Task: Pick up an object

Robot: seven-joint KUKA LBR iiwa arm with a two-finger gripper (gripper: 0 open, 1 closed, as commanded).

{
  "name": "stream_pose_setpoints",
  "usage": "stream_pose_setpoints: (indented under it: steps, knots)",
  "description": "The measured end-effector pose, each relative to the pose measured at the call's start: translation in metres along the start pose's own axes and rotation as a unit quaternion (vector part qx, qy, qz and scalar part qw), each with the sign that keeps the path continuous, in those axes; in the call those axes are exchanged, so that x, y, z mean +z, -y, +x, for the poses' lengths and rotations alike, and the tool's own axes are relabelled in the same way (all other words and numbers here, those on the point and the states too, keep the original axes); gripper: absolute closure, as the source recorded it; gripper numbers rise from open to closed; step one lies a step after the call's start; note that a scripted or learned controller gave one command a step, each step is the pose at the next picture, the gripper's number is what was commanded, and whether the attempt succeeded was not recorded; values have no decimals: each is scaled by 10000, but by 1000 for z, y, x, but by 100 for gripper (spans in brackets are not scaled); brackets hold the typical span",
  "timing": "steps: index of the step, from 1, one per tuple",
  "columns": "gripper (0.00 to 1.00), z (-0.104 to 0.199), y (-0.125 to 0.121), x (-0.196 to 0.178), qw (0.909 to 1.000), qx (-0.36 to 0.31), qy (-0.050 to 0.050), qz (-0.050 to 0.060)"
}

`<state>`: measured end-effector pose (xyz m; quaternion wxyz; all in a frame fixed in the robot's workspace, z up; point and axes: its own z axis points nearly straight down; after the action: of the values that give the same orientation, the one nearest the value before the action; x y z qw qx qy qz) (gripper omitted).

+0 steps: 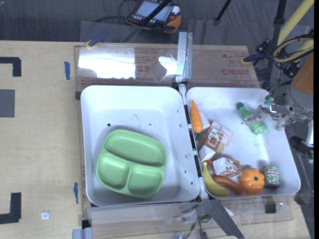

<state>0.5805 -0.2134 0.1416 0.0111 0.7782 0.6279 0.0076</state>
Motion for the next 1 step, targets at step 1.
stream_pose_setpoints:
  steps: [1]
  knots:
    - [0,5,3,22,9991,-405,-42,107]
